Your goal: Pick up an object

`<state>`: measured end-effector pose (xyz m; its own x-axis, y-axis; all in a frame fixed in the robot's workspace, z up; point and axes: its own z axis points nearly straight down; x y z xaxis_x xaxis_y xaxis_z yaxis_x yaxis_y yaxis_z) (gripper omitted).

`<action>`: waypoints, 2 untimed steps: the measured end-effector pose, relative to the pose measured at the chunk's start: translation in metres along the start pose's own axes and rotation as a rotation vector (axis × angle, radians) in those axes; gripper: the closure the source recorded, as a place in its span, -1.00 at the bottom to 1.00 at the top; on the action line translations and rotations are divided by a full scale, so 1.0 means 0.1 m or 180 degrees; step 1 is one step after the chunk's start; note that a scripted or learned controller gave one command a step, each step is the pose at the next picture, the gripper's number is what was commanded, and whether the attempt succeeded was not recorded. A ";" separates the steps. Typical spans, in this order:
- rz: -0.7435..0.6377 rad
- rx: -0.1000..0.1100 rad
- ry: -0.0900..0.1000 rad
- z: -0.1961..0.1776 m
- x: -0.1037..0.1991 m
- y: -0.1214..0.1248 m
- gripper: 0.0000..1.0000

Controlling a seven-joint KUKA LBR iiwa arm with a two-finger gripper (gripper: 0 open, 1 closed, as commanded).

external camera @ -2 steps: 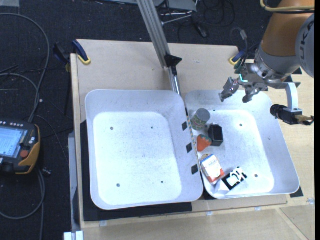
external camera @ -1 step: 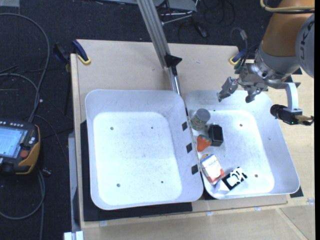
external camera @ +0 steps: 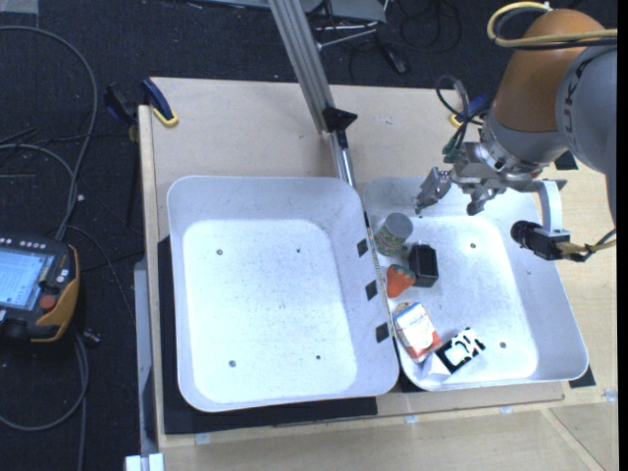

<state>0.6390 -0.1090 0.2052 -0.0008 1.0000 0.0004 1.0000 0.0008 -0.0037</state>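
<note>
A: In the right bin [external camera: 549,312], along its left side, what lies there?

B: A cluster of small things. A grey can [external camera: 394,232] sits farthest back. Just in front of it is a black block [external camera: 424,264], touching or nearly touching an orange lump [external camera: 398,282] on its left. Nearer the front lies a white and orange carton [external camera: 416,328], and beside that, at the front rim, a black and white box [external camera: 460,350].

A: Any writing on them?

B: The black and white box carries bold white marks, but they are too small to read. The carton's print is blurred as well.

A: And the gripper [external camera: 454,194]?

B: It hangs over the back of the right bin, behind and to the right of the can, apart from every object. Its two fingers are spread, with nothing between them.

A: What else is around?

B: The left bin [external camera: 265,292] is beside it, speckled white. A pendant [external camera: 29,287] with a lit screen lies on the floor at far left, its text unreadable. A metal rail [external camera: 302,47] slants down to the bench between the bins.
</note>
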 end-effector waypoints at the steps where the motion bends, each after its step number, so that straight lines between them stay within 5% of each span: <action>1: 0.0004 -0.0006 -0.0001 0.57 -0.06 0.05 -1.00; 2: 0.0002 -0.0035 -0.0004 0.71 -0.06 0.08 -1.00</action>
<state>0.6464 -0.1152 0.1340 -0.0002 1.0000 -0.0009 1.0000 0.0002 0.0074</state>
